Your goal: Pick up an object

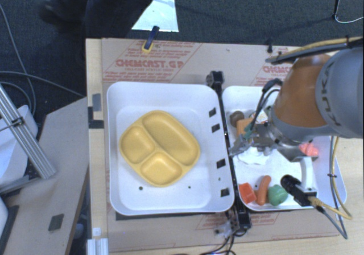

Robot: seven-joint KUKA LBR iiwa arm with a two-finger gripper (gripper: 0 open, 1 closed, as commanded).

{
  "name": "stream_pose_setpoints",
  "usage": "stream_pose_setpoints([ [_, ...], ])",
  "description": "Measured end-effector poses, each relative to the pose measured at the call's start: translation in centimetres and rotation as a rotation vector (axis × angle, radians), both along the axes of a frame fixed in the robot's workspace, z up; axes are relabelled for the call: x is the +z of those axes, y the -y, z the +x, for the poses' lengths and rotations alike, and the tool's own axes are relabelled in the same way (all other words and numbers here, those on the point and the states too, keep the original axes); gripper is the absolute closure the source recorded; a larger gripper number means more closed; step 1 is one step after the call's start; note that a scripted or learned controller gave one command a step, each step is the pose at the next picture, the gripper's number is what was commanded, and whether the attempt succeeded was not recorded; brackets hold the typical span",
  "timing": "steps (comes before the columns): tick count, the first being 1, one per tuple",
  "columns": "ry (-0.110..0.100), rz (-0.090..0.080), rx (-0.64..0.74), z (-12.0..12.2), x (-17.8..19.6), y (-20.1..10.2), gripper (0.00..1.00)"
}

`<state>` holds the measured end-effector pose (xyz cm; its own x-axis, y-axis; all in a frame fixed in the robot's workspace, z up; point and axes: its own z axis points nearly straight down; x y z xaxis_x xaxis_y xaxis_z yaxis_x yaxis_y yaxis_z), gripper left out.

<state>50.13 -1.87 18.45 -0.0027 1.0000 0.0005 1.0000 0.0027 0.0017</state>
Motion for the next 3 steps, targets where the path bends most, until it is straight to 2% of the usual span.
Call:
stream_pose_setpoints([
  [1, -0.001, -0.003, -0.007, -1.52, -0.01, 5.51, 0.00],
  [3, -0.001, -0.001, -0.001, -1.44, -0.03, 5.13, 0.00],
])
